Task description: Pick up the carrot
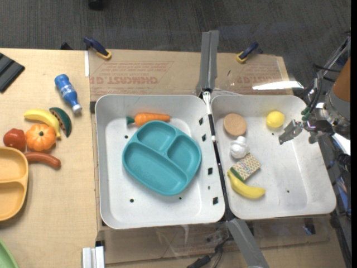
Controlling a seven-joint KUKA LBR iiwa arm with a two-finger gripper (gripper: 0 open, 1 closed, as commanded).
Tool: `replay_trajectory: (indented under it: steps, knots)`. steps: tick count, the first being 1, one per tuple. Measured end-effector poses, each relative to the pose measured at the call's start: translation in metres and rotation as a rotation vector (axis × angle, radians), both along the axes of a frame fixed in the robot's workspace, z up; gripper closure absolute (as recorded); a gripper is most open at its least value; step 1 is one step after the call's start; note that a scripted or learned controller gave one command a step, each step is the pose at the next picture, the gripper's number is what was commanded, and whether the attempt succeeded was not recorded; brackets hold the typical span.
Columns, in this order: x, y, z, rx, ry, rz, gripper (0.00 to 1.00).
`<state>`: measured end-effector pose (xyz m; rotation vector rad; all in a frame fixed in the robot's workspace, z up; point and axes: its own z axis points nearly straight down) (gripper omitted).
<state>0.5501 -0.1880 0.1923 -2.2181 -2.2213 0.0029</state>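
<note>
The carrot (pixel 149 118) lies flat in the left bin (pixel 109 166), up near the 12 o'clock wall. It touches the top edge of the teal plate (pixel 162 158), which fills the middle of that bin. Its green end points to 9 o'clock and its orange tip to 3 o'clock. The carrot has little room around it, squeezed between the plate and the wall.

The pincer (pixel 298 129) hangs over the right bin (pixel 301 188), close to that bin's 3 o'clock side. It is well apart from the carrot, with the wall between the two bins in the way. Nothing sits between its fingers. They look a little spread, but the view is too small and dark to be sure, so one cannot tell if it is open or shut.

Under and near the pincer are other toys: a yellow lemon (pixel 274 119) at about 10 o'clock from it, then a brown cookie (pixel 235 124), a white lump (pixel 239 147), a small box (pixel 247 165) and a banana (pixel 245 186).

The job looks like it has not started. The arm likely has to cross toward 9 o'clock and come down with its fingers either side of the carrot. The plate rim could get in the way.
</note>
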Motion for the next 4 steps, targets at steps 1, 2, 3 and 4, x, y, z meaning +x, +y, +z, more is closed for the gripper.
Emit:
replay_trajectory:
  steps: [1, 2, 3, 4]
  knots:
    - [0.034, -0.033, -0.078, 0.002, -0.002, 0.249, 0.00]
    - [0.104, -0.033, -0.082, -0.002, -0.007, 0.608, 0.00]
    - [0.106, -0.034, -0.071, -0.005, -0.011, 0.608, 1.00]
    - [0.048, -0.035, 0.067, -0.002, -0.004, 0.364, 1.00]
